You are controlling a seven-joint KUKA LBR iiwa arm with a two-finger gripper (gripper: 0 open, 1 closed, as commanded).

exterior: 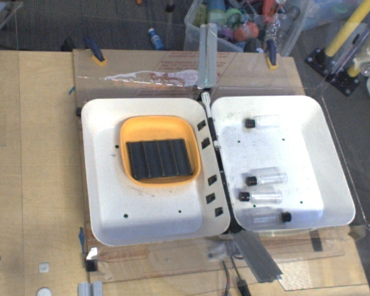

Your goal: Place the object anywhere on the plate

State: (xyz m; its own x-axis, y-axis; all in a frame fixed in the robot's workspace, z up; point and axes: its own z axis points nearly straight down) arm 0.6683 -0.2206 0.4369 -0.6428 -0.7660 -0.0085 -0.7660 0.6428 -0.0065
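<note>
An orange plate [131, 130] lies in the left bin [105, 196], toward its back. A black ribbed slab [159, 158] rests flat on the plate, covering most of its middle. In the right bin [308, 140] lie several clear plastic vials with black caps: one [261, 123] near the back, two [266, 178] [259, 197] side by side in the middle, and one [272, 216] by the front wall.
A metal divider [206, 63] stands behind the seam between the two bins. A clear tub of colourful toys [250, 8] sits beyond the bench at the back. Bare wooden bench top [31, 165] stretches to the left of the bins.
</note>
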